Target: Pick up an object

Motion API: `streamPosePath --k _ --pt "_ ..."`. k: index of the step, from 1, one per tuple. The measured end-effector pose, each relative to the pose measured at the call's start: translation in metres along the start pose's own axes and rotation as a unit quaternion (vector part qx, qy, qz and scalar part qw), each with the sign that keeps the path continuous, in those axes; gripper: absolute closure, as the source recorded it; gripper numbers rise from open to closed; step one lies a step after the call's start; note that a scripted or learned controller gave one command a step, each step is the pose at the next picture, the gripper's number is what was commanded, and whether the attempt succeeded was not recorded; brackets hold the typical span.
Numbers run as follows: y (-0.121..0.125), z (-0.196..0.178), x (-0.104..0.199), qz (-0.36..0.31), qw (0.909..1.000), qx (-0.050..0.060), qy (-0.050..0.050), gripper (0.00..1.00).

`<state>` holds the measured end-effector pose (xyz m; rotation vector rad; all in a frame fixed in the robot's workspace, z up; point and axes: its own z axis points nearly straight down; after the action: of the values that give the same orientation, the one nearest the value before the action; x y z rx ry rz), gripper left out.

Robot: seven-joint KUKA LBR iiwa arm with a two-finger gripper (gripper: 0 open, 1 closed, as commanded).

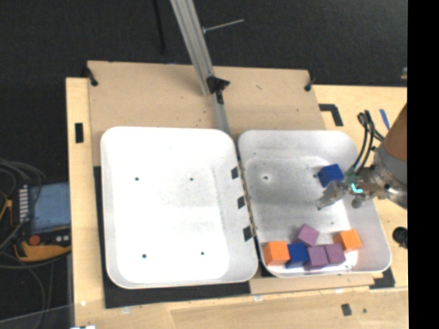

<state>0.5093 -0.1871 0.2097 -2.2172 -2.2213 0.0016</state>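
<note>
Landmark for everything here: the right bin [274,146].

Progress: the pick isn't done yet, as far as I can judge. The arm is coming in over the right bin's right wall, w/ the gripper [334,196] hanging over the bin floor, right-of-centre. A grey finger [328,197] is pointing down-left toward the floor. Just above it, toward the bin's back wall, a blue block [330,173] is sitting right at the gripper, maybe touching it, but it isn't showing between the fingers, so I'm not calling it held. Spread or pressed together: can't tell at this res.

Other candidates are all lying along the right bin's front wall: orange cube [277,251] at the front-left corner, blue cube [298,253] just beside it, then two purple cubes [325,256] touching each other, one more purple block [308,235] sitting just behind that row, and an orange block [350,239] nearer the right wall. None is being lifted.

Left to do: close on smth, prob. the blue block, and raise it clear.

Hard to read: the wrist is getting cut off at the picture's right side; the gripper body is blurring into the bin's grey scuffs; a teal light near the wrist is hiding detail. The left bin [116,204] is lying just beside the right bin.
</note>
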Motion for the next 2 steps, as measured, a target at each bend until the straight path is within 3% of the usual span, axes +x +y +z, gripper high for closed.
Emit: streamPosePath --k 1,2 --pt "0.001 -0.002 0.0 0.001 1.0 -0.002 -0.001 0.0" --pt "0.005 0.059 0.003 0.002 1.0 0.0 -0.001 0.0"
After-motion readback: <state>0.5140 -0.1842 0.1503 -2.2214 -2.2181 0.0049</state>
